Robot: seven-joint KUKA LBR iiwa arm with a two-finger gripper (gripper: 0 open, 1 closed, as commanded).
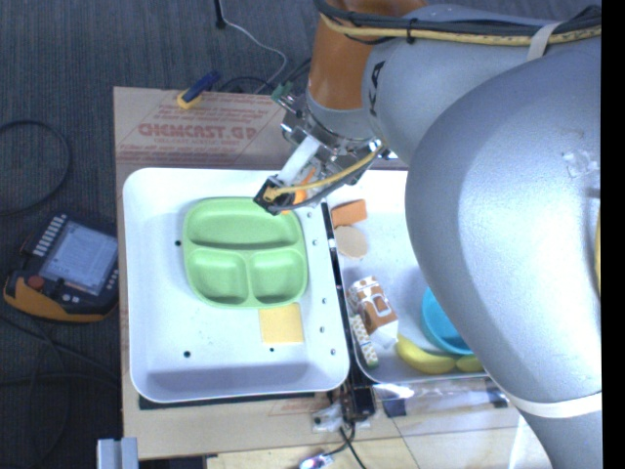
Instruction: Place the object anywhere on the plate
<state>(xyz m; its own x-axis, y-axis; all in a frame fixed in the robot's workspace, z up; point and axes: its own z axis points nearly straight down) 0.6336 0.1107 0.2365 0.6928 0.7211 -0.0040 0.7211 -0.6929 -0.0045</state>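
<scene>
A green plate (244,252) with three compartments lies in the left white bin (156,291). Nothing rests on the plate. A flat yellow square (281,324) lies on the bin floor just in front of the plate. My gripper (317,164) hangs over the far end of the divider between the bins, near the plate's far right corner. The wrist hides its tips.
The right bin (342,360) holds an orange block (349,212), a tan round piece (353,242), a brown and white packet (373,311), a yellow banana (425,358) and a blue bowl (441,325). The arm covers most of that bin.
</scene>
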